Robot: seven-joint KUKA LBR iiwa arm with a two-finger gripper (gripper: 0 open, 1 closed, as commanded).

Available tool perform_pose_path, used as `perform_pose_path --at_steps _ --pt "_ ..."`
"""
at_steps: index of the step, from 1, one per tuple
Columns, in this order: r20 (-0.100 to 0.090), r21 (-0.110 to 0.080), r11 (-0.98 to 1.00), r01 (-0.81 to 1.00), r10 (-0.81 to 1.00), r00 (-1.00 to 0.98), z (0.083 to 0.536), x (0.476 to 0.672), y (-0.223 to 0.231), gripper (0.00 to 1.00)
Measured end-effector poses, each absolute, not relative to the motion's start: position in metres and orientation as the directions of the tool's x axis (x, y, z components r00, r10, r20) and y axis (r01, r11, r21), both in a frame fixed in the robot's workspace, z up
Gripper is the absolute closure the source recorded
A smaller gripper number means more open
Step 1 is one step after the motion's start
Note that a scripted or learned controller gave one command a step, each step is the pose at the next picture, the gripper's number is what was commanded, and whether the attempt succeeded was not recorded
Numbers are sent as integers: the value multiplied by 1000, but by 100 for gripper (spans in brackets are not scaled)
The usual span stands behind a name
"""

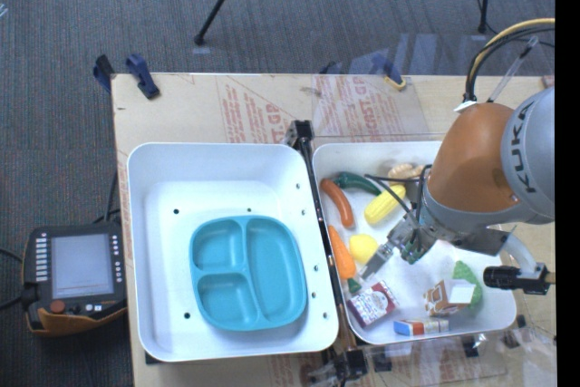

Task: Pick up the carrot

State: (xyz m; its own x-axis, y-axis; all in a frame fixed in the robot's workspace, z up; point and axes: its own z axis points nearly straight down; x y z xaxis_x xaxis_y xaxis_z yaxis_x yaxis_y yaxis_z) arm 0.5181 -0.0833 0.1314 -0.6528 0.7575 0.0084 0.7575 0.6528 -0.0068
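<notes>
Nearest the camera in the right bin (504, 318), a red packet (372, 304) and a small carton (421, 327) lie along the front wall, with a white-and-orange box (452, 295) and a green leafy piece (468, 273) toward five o'clock. Just past them the carrot (342, 253) lies against the bin's left wall, long axis running roughly from eleven to five o'clock, its green top at the near end. The gripper (373, 265) hangs just beside it at its three o'clock side, tilted toward it; the fingers are too small and blurred to tell whether they stand spread or pressed together, and nothing shows between them. To do this step well, I judge the fingers should straddle the carrot across its narrow width near its middle, which means turning the wrist to suit its lie and minding the wall. A yellow lemon (363, 246) sits touching or nearly touching the carrot at two o'clock and could be nudged. Farther back lie a sausage (339, 200), corn (383, 205) and a green pepper (361, 183). The left bin (145, 195) holds a teal plate (246, 272) on the tabletop (208, 109).
</notes>
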Motion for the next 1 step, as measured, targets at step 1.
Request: perform_pose_path --at_steps 1 --pt "2 -2 481 877 877 -481 120 550 -87 0"
